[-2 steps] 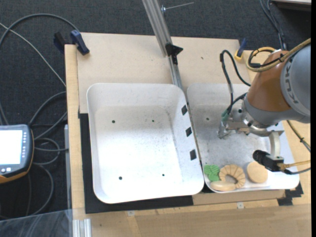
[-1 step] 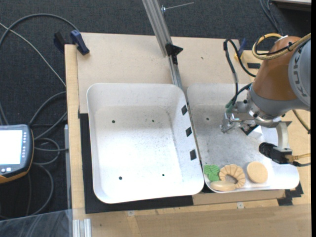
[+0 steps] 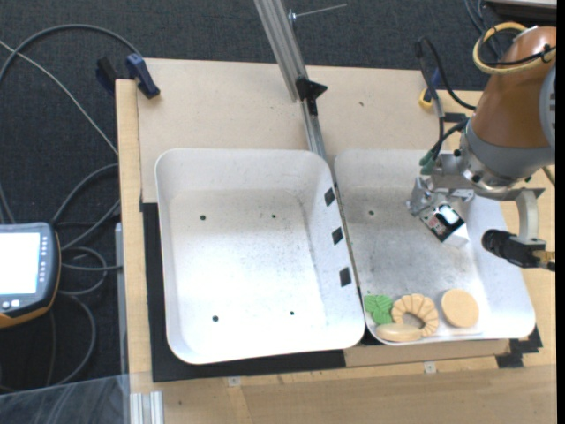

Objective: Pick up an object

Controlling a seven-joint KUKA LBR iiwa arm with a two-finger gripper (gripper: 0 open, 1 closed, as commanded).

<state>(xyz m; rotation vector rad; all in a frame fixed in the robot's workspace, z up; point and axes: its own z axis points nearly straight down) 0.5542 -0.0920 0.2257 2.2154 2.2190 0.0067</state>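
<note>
Overhead slanted view of the bench (image 3: 221, 104) with two shallow white bins side by side. The left bin (image 3: 177, 237) and the right bin (image 3: 388, 263) meet along a shared inner edge marked by small black tabs. The KUKA arm (image 3: 516, 104) enters from the right, its orange band high in the frame, and hangs the gripper (image 3: 439, 212) over the upper middle of the right bin — well apart from the candidate objects.

Those objects sit together along the near rim of the right bin: a green leafy piece (image 3: 379, 307), a tan ridged croissant-like item (image 3: 415, 314) touching it or just beside it, and a round tan disc (image 3: 459, 308) slightly to the right. Their crowding against the sloped wall probably reflects sliding downhill toward the bin's low edge, and would likely leave little room on the rim side for a finger.

Whether the fingers are open or closed cannot be told: the wrist body covers them from this angle, and a small black-and-white part beneath it may be gripper hardware rather than a held object. The arm's upper links are cut off at the right edge. An aluminium camera pole (image 3: 282, 42) crosses the top centre; a tablet-like pendant (image 3: 22, 268) lies on the floor at the left, partly cropped.
</note>
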